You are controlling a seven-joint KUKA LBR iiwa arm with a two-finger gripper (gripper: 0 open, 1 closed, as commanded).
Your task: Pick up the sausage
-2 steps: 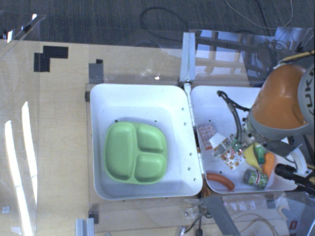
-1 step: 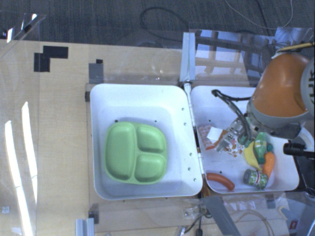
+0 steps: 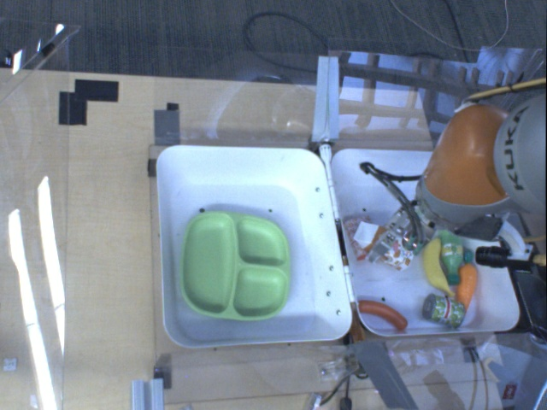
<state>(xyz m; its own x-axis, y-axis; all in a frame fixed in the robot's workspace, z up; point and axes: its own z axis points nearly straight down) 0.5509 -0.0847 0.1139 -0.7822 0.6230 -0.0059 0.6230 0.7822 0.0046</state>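
A: Where's the sausage (image 3: 382, 315)?

B: Right bin (image 3: 376, 171), near-left corner. It lies flat, angled a bit, close against the near rim and just beside the wall shared with the left bin (image 3: 231, 165). Tight spot on two sides; open white floor only on its far side.

A: And you?

B: My gripper (image 3: 403, 236) hangs mid-bin, well apart from the sausage, over a crumpled snack packet (image 3: 376, 242). Fingers: I can't tell whether they're apart or together (too much clutter and my own wrist in the way). Nothing visibly between them.

A: Neighbours?

B: A small can (image 3: 444, 309) on its side to the sausage's right, near but apart. Beyond it a carrot (image 3: 466, 284) and a banana (image 3: 437, 264) with a green item (image 3: 450, 251) touching it, all bunched toward the right wall under my arm.

A: Left bin?

B: A green divided plate (image 3: 235, 265), three compartments, sitting toward the near-left, with bare floor along the far edge.
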